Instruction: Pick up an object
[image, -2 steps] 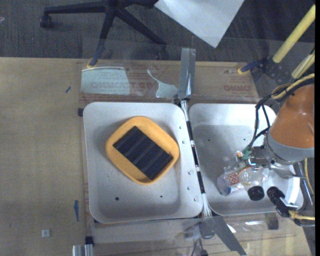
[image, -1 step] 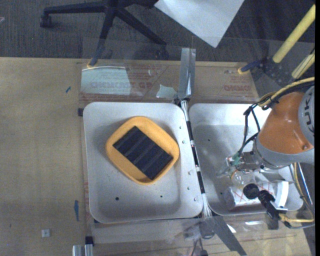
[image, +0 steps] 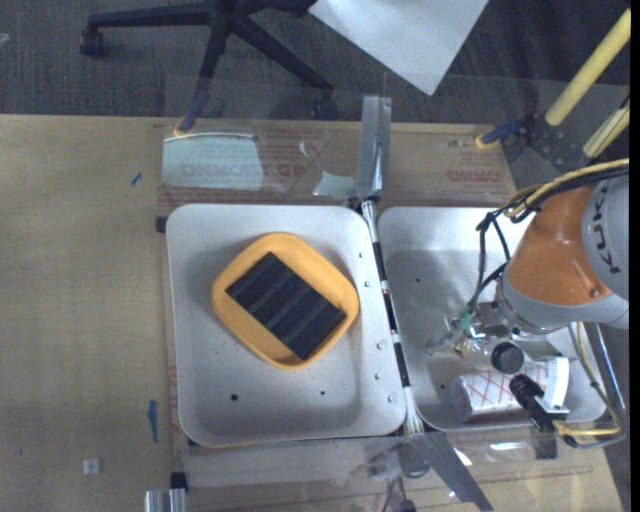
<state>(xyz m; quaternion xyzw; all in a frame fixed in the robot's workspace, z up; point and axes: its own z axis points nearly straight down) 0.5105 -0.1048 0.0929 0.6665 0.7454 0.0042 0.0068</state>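
Observation:
My gripper (image: 463, 338) hangs low over the middle of the right bin (image: 420, 250), below the orange band of the arm (image: 558, 255). Something small and greenish shows at its tip, too blurred to name. Just in front of it, near the bin's front wall, lies a white packet with a red grid pattern (image: 492, 390), with a grey end pointing left. The left bin (image: 200, 380) holds a yellow-orange dish with a black ribbed insert (image: 285, 300), set at a slant near the bin's middle.
A metal divider (image: 372, 150) stands behind the seam between the bins. A clear plastic sheet (image: 215, 160) lies on the bench behind the left bin. The wooden bench stretches bare to the left.

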